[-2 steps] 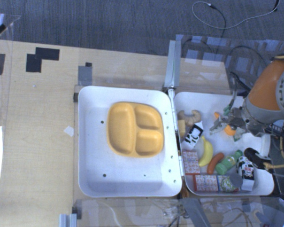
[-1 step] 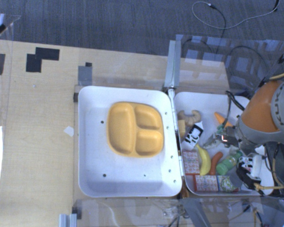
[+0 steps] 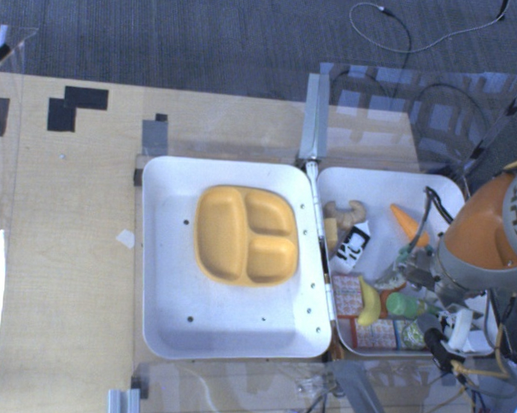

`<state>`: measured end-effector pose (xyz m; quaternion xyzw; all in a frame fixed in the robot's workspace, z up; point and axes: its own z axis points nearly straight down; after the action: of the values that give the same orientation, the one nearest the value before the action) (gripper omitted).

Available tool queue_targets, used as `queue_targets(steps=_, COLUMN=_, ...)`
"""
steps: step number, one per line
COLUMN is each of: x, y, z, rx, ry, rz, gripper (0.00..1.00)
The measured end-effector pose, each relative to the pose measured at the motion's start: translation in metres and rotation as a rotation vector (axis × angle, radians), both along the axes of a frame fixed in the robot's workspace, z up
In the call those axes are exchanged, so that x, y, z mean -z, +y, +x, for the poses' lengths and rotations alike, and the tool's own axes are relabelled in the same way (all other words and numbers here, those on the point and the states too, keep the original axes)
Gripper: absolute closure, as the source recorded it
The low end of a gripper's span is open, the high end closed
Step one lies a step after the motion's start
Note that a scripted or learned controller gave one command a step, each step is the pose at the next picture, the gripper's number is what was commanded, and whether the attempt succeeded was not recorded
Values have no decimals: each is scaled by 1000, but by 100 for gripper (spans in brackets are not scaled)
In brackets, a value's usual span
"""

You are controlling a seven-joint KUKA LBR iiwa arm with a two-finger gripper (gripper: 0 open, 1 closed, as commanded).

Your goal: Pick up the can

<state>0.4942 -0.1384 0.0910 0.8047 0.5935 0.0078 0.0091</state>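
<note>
- Two shallow white bins are sitting side by side on the wooden bench (image 3: 60, 235) you are looking down on: the left bin (image 3: 153, 265) and the right bin (image 3: 439, 185).
- The left bin is holding a yellow divided tray (image 3: 244, 235), which is lying flat toward the bin's far half.
- The arm (image 3: 488, 237) is reaching in from the right, and its orange band is hanging over the right bin's right side.
- The gripper (image 3: 416, 278) is sitting low over the front half of the right bin. You are not getting a clear enough look at it to tell whether it is wide or narrow, and nothing is showing plainly in its grasp.
- The can (image 3: 404, 304), as far as you are able to make it out, is the small green item lying in the right bin just below the gripper. Its outline is showing blurred.
- A banana (image 3: 370, 302) is lying just beside the can on its left, over a flat printed packet (image 3: 375, 335) at the bin's front.
- A carrot (image 3: 403, 220) is lying toward the far side of the right bin.
- A black-and-white box (image 3: 352, 246) is lying tilted near the wall the two bins share, with a beige toy (image 3: 344, 215) just beyond it.
</note>
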Motion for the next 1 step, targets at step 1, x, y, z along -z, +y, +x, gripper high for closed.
queue_targets(steps=1, x=2, y=-41, z=86, rx=157, ry=11, rz=4, gripper=0)
